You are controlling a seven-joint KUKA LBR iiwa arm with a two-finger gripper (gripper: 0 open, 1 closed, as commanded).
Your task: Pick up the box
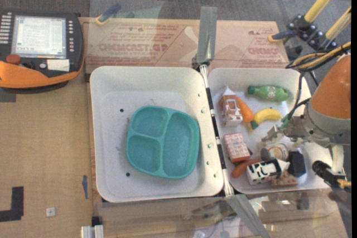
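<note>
We see the pink box (236, 146) lying in the right bin (243, 76), beside a carrot (245, 111). The gripper (281, 136) hovers just right of it; we cannot tell its grip.

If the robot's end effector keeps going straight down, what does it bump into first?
Probably the small round can, which looks to lie right under the end effector in the right bin. Depth is hard to judge from above, so the black-and-white toy nearby could be touched instead.
</note>
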